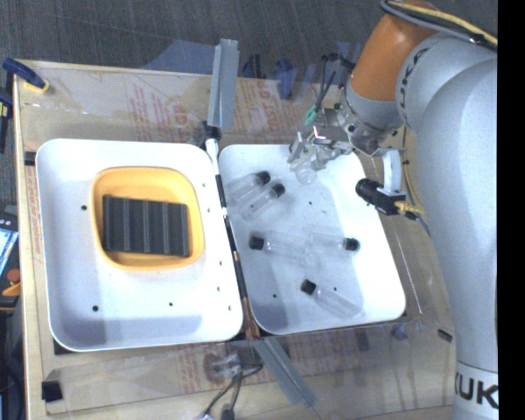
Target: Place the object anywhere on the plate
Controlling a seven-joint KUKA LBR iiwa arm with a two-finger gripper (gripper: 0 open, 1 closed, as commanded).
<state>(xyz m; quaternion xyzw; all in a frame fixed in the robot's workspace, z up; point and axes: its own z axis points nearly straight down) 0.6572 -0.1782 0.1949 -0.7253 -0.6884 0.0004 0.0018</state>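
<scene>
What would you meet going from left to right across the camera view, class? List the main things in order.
Left bin → plate → right bin, holding clear vials with black caps → gripper → arm.

I'm watching through one fixed camera mounted above the bench, looking down at a slant and far enough back to take in both white bins whole. The arm comes in from the right side of my view, large and close to the lens.
</scene>
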